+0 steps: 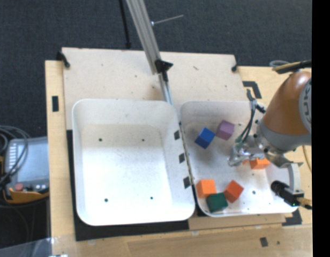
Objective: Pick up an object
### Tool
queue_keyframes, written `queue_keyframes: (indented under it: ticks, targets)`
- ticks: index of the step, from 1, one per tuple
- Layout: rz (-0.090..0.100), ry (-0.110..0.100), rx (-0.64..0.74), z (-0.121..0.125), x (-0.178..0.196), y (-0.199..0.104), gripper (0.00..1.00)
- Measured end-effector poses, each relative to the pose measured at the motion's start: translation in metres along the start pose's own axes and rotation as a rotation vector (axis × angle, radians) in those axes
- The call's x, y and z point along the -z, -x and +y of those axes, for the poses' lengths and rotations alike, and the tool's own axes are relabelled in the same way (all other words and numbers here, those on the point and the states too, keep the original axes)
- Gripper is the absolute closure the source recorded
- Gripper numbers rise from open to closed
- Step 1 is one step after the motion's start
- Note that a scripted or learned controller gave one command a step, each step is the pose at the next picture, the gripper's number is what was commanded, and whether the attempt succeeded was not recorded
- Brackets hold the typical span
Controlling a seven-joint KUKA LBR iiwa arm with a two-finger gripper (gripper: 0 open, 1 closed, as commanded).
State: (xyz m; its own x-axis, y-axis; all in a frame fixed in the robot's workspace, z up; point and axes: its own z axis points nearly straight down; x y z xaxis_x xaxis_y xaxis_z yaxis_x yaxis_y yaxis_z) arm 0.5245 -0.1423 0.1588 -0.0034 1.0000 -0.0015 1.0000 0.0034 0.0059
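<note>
Claw (239, 159) sits low inside the right-hand shallow white plastic bin (193, 123), hanging below my grey wrist with its orange band. Its metal parts read as one pale blur against the bin floor, so I cannot tell how wide it stands or whether anything is caught in it. Nothing is visibly between its tips.

Nearest item: a small orange block (259, 164), just beside the claw on the arm side, partly tucked under my wrist. Touching or merely adjacent: cannot tell. I take this as the likeliest target.

Step in hand, by my judgement: closing in on a block for a grasp. To do it well I would centre the tips over one block alone, straddle two flat faces squarely, come straight down, and close only once the block sits between the tips. The orange block lies close under my own wrist, so a skewed approach could nudge it aside instead of catching it.

Further out, toward the bench's front edge: an orange cube (234, 190), a green cube (217, 202) and another orange cube (207, 187), clustered close together; crowding there makes a clean grip harder.

On the opposite side, toward the bin's far wall: a purple cube (225, 129) and a blue cube (204, 137), each standing free.

Farthest: the left-hand shallow white bin (79, 143).
</note>
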Motion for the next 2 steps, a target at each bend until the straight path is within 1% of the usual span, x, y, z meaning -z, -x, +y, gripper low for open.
queue_keyframes:
  ticks: [1,2]
  targets:
    - [0.0,0.002,0.001,0.002,0.05,0.001,1.0]
    - [0.002,-0.002,0.005,0.018,0.065,-0.05,1.0]
